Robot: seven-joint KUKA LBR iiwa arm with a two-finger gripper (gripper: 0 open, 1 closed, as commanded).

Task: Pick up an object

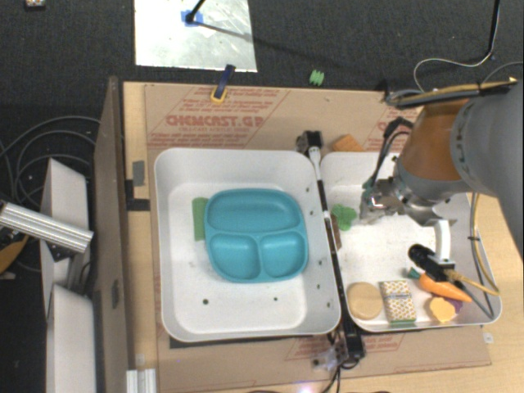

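arm (489,142): grey, rounded | band (430,150): orange, above wrist | hand (371,205): silver metal | cable (382,155): thin, dark

tray (255,234): teal, three compartments, flat in left bin (176,244)
green piece (344,217): right bin (368,256), by left wall
disc (365,300): tan, round, near edge
block (398,299): patterned, touching disc
carrot (446,287): orange, lying flat near the right corner

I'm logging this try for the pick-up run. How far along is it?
Done: the gripper is over the right bin, close beside the small green piece. In hand: no object can be seen held. Left: the grasp and the lift. The round cookie, patterned block and carrot lie along the bin's near edge, apart from the gripper.
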